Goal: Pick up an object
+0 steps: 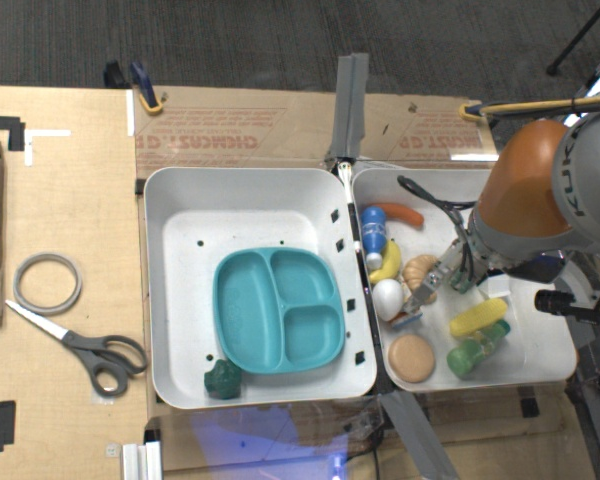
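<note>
Two white bins, one arm, gripper [442, 276] low over the right bin's clutter.

We count one teal three-part tray [278, 309] and one dark green lump [223, 379] at its 7 o'clock in the left bin [180, 208]. In the right bin [540, 363]: one blue bottle [374, 232], one orange carrot-like piece [407, 215], one banana [390, 260], one white egg [387, 297], one tan round [412, 357], one yellow piece [478, 317], one green bottle [474, 349]. On the bench at 9 o'clock: one tape roll [48, 282], one pair of scissors [90, 349]. The cardboard print is mirrored, unreadable. We cannot tell the fingers' state.

Divided plate [278, 310] in left bin [170, 268]; egg [387, 296] and bottle [374, 234] in right bin [540, 358].
</note>
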Tool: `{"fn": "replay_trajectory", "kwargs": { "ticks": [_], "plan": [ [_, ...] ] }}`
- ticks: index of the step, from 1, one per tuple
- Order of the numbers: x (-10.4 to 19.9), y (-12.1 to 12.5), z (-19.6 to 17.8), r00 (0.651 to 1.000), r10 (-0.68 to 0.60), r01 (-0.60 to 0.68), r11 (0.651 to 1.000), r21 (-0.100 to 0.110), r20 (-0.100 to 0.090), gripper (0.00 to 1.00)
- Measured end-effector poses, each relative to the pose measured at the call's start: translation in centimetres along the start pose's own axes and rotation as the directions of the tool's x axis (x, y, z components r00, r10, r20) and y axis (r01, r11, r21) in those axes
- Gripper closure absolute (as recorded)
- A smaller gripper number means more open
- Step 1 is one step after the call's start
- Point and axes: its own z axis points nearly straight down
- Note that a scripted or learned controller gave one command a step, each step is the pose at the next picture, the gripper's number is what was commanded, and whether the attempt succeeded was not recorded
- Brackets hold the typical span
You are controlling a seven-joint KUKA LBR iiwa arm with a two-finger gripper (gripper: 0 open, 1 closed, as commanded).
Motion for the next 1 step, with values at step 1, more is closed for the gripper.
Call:
{"fn": "replay_trajectory", "kwargs": {
  "ticks": [1],
  "plan": [
    [4.90,-4.44,0.01,0.968,0.250,-0.250,0.968,-0.003,0.004,0.00]
  ]
}}
